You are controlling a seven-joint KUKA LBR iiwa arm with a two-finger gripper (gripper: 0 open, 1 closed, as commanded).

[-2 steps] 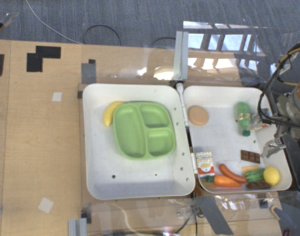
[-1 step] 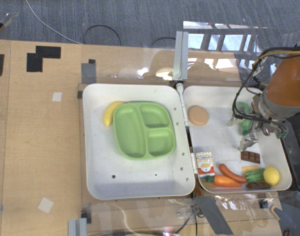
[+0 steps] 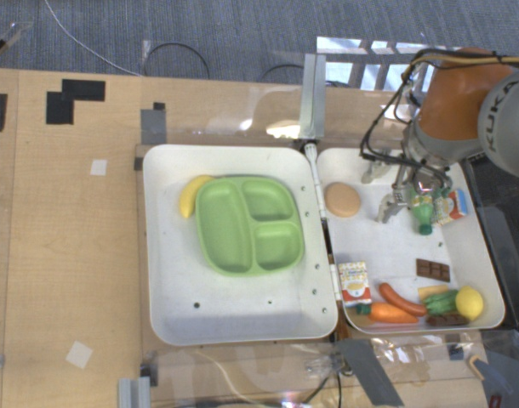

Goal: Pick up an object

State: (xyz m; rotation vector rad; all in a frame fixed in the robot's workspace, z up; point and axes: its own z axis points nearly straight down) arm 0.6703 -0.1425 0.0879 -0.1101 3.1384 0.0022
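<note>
Spanning wooden bench (image 3: 64, 253), grey carpet (image 3: 200, 11) beyond

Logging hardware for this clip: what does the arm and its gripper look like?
One arm with a grey shell bearing dark lettering, and a glossy orange band above the wrist. Thin black cables loop loosely around the wrist. The gripper is a small metallic-grey assembly with two slim fingers.

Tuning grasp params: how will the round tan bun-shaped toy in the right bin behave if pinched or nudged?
The round tan bun-shaped toy looks smooth and domed, so fingers may slip off its curved sides. It seems to lie flat on the right white bin, so a nudge would probably slide rather than roll it. It looks like moulded play food, probably light and rigid.
</note>
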